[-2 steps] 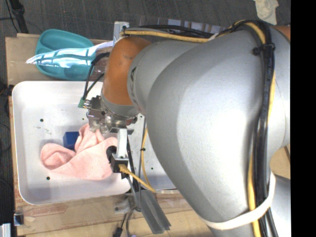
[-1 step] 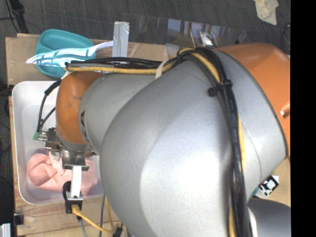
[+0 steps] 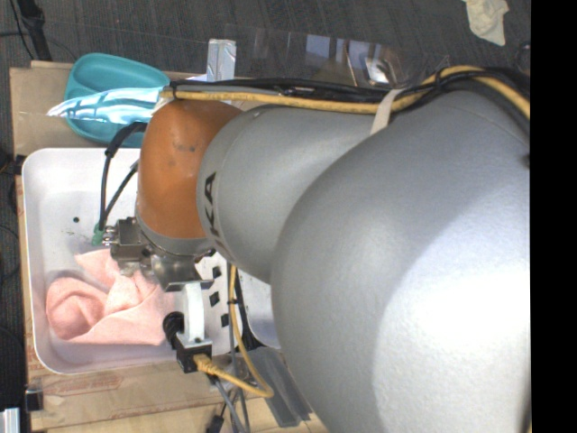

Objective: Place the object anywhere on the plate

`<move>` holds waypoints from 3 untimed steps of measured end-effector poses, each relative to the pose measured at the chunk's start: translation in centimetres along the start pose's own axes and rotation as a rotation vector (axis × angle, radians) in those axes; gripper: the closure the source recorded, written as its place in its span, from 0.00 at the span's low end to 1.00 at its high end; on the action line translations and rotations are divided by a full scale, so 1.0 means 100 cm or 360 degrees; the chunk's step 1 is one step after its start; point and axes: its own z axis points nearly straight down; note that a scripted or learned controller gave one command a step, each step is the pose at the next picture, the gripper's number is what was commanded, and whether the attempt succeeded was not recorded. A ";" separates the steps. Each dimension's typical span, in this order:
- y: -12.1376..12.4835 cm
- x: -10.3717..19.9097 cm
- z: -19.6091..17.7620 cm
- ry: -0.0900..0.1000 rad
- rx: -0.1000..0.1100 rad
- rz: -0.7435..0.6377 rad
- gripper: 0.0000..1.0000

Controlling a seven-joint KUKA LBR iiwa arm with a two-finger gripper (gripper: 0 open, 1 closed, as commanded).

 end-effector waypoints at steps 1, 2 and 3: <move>0.019 -0.077 -0.008 -0.0001 0.0003 -0.0141 1.00; 0.057 -0.121 -0.003 0.0000 0.0001 -0.0071 1.00; 0.080 -0.045 -0.006 -0.0003 0.0005 0.0131 1.00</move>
